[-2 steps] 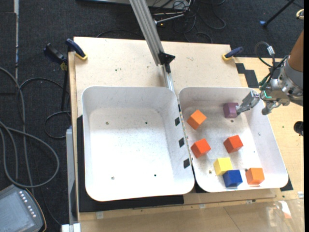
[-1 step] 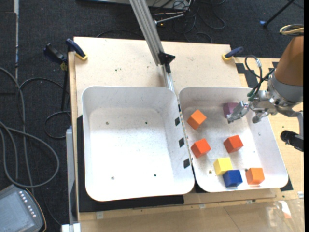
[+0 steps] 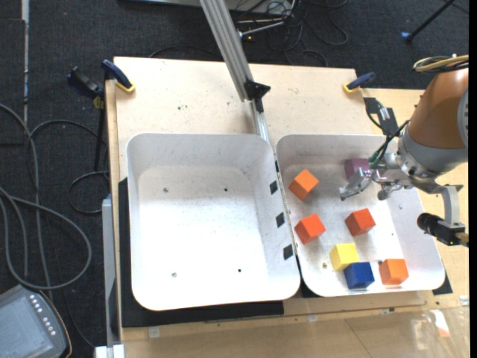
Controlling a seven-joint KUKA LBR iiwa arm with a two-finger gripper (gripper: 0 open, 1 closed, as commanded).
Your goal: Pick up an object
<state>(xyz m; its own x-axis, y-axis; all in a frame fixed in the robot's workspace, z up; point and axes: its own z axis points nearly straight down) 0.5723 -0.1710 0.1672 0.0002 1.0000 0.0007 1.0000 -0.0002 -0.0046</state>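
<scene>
Two white bins side by side on a desk (image 3: 194,88). Left bin (image 3: 149,155) in the middle of the frame, right bin (image 3: 417,259) at the right.

In the right bin, blocks lying apart: an orange block (image 3: 304,184) near the upper left of that bin, a second orange block (image 3: 310,227) just below it, a red-orange block (image 3: 360,221) in the middle, a yellow block (image 3: 343,256) lower down, a blue block (image 3: 358,275) touching the yellow one, another orange block (image 3: 393,271) at the lower right. A purple block (image 3: 355,167) near the top of that bin, partly hidden.

Arm (image 3: 440,125) reaching in from the right edge, orange band on top. Claw (image 3: 367,185) low over the right bin, just beside the purple block and above the red-orange block. Cannot tell how the claw stands, or whether anything sits in it.
</scene>
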